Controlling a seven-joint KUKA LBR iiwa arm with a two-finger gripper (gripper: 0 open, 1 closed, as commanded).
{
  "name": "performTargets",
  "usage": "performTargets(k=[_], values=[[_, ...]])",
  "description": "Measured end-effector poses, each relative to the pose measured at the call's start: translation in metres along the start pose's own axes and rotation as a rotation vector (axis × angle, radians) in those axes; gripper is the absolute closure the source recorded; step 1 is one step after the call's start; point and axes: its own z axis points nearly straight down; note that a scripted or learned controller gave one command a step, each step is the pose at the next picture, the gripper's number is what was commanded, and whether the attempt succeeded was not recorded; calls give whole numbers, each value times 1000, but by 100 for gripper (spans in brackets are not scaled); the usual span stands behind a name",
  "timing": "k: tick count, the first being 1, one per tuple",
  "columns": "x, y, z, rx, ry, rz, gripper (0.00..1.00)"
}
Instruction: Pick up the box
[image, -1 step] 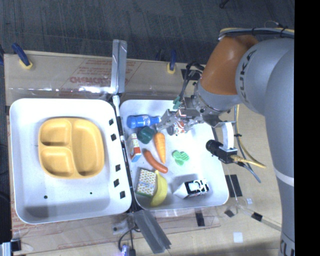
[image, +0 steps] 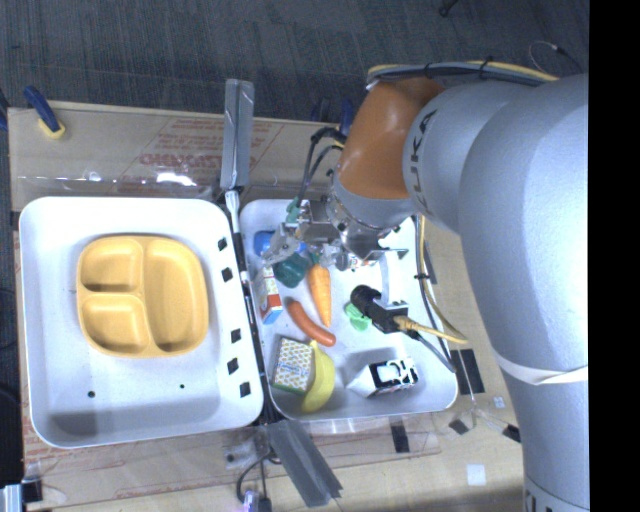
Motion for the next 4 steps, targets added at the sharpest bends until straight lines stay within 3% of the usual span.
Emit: performTargets(k=[1, 2, 3, 4], values=[[53, -1, 1, 2, 1, -107, 0], [0, -32, 1, 0, 0, -88, 0], [28, 5, -14, -4, 0, 131, 0], [29, 5, -24, -1, 1, 125, 100]])
